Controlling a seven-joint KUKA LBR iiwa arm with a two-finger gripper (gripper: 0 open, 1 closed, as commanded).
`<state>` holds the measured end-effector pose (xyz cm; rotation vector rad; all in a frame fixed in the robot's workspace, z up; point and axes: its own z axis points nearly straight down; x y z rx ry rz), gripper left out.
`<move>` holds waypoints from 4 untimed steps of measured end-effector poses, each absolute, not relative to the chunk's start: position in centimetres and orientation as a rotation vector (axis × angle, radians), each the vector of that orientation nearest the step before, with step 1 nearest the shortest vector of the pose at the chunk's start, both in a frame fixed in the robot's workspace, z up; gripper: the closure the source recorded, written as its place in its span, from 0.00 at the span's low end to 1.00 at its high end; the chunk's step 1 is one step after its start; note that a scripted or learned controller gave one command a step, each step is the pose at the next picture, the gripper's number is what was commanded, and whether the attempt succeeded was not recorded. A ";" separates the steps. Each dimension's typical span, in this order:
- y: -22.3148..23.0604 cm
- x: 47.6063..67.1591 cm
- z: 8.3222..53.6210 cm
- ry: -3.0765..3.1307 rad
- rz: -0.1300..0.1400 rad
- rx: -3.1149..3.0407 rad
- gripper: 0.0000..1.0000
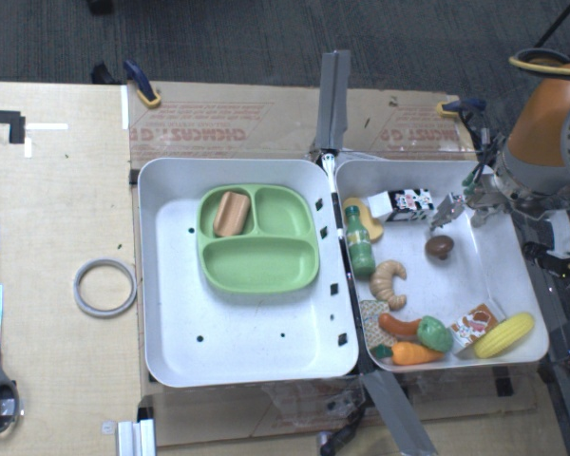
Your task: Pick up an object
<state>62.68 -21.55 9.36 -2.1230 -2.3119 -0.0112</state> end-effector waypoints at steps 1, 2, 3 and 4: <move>-20.4 60.6 9.2 -2.319 0.001 -2.119 0.00; -19.0 59.7 9.2 -2.361 0.001 -2.072 0.00; -19.2 59.7 10.1 -2.358 0.001 -2.077 1.00; -11.1 62.7 20.1 -2.569 0.000 -1.812 1.00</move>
